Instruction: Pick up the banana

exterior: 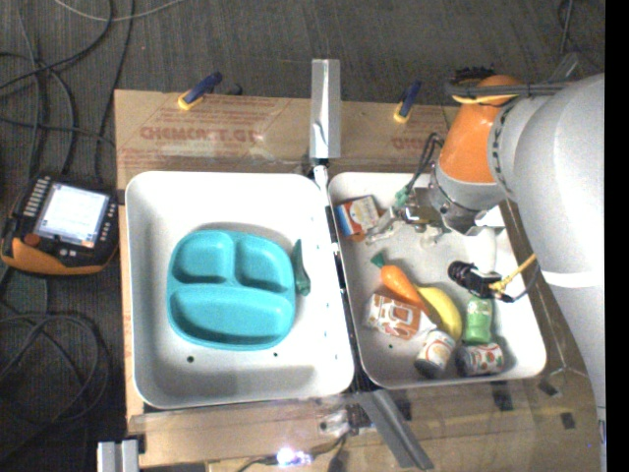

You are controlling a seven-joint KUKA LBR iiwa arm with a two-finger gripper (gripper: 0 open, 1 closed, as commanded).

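Two white bins are seen from above. The left bin (147, 264) holds a blue divided plate (234, 288), kept apart from the clutter. The right bin (531, 362) is crowded with small items. The grey arm (560, 175) is poised over its upper part, short of the banana (440, 308), which is wedged between a carrot (400, 281) and a green can (479, 320). The claw (413, 209) is blurred; its opening cannot be judged, and nothing is seen held.

Banana (443, 310) in rt bin (531, 357) beside carrot (400, 282); gripper (405, 207) above, nr small carton (358, 214).
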